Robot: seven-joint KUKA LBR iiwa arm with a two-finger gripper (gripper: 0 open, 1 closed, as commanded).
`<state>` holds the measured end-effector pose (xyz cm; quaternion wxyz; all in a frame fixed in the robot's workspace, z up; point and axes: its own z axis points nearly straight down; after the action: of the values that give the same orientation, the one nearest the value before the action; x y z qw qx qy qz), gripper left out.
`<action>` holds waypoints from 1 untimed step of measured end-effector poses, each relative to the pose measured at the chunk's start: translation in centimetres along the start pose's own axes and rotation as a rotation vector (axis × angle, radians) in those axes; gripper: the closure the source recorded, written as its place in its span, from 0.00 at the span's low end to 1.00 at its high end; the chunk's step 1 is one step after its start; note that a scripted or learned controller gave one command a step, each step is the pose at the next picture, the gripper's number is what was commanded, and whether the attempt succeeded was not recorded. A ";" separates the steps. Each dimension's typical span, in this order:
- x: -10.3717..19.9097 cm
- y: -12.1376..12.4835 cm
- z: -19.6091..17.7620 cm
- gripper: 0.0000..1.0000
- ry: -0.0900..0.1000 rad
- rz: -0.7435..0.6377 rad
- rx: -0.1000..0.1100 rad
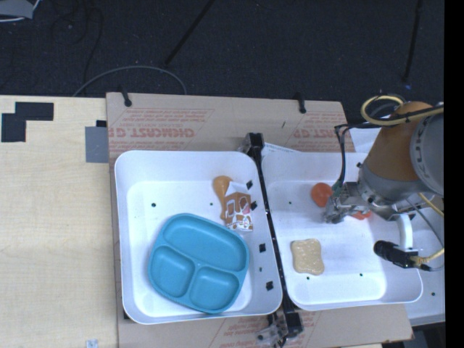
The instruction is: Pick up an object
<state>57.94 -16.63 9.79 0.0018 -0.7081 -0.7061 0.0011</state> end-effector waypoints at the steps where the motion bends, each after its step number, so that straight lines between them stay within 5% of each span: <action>1: 0.3 0.2 -6.3 1.00 -0.001 -0.005 -0.007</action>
<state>58.18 -16.31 16.07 -0.0012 -0.7065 -0.7077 -0.0009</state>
